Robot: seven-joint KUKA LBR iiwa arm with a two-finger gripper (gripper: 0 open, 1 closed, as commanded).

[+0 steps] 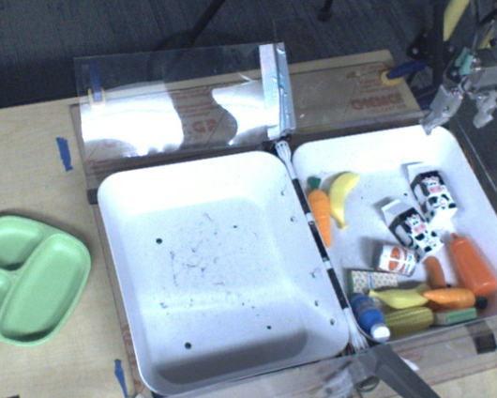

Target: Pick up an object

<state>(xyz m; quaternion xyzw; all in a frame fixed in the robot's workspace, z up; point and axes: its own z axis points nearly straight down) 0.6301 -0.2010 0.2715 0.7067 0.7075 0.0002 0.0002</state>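
Note:
My gripper hangs over the far right corner of the right bin, its two fingers spread, open, with nothing between them. Several toy objects lie in that bin. A carrot and a yellow banana rest near the divider. Two cow-patterned cartons sit mid-bin, below and left of the gripper. An orange-red bottle, a red and white can, a blue bottle and a yellow corn cob crowd the near side.
The left bin adjoins the right one. A green divided plate lies on the bench far left. A clear plastic panel stands behind the bins. Cables and stand legs cross the dark floor beyond.

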